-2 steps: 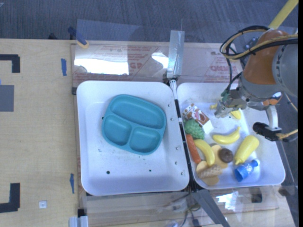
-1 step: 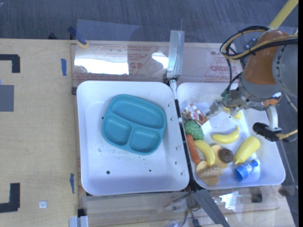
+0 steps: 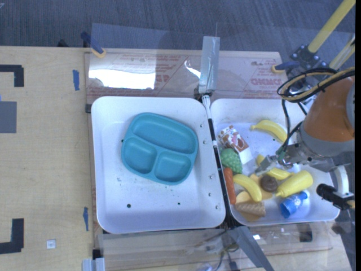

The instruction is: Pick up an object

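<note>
There were two white bins (image 3: 113, 208). One blue plate (image 3: 159, 148) lay in one bin. The other bin (image 3: 321, 210) had three yellow bananas (image 3: 269, 130), one carrot (image 3: 229, 186), one blue cup (image 3: 294, 204) and one green veggie (image 3: 231, 159).

The arm (image 3: 333, 123) runs off the right edge, its upper links cut away. Its bulk covers the right bin's (image 3: 237, 107) far right wall. The gripper (image 3: 269, 161) sits low among the toys, fingers too small to read.
</note>
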Tool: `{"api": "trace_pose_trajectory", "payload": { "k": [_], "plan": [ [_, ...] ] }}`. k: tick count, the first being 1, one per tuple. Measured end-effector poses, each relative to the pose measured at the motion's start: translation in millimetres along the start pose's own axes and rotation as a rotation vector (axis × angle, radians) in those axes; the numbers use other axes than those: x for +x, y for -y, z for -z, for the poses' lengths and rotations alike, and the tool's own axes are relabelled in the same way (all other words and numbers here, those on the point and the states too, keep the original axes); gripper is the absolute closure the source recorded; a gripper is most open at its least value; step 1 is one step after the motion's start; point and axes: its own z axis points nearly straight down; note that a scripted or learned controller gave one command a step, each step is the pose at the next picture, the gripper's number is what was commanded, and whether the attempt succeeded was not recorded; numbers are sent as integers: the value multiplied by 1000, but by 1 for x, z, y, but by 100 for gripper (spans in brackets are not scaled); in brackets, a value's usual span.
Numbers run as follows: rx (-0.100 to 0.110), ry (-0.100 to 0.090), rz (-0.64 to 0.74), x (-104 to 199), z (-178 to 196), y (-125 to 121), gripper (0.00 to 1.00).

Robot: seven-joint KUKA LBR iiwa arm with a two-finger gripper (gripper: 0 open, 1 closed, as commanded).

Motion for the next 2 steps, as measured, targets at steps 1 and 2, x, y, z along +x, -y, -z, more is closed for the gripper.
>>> {"api": "trace_pose_trajectory", "payload": {
  "k": [1, 2],
  "plan": [
    [-1, -2, 6, 2, 8, -2, 100],
    [-11, 1, -19, 59, 101, -11, 100]
  ]
}}
